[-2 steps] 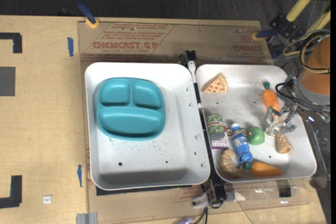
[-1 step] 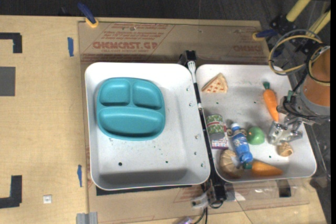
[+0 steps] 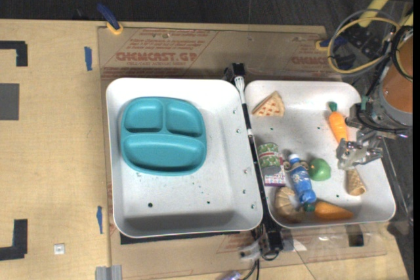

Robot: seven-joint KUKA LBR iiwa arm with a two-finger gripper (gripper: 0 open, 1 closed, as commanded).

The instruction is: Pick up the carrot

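The carrot, orange with a small green top, lies in the right bin near its right wall, pointing towards the far side. My gripper hangs just to the right of and below the carrot's near end, over the bin's right side. It sits close beside the carrot, and nothing shows in its grasp. The grey arm with its orange band comes in from the right edge.
The right bin also holds a pizza slice, a can, a blue bottle, a green ball, a cone, bread and an orange tapered piece. A teal divided plate lies in the left bin.
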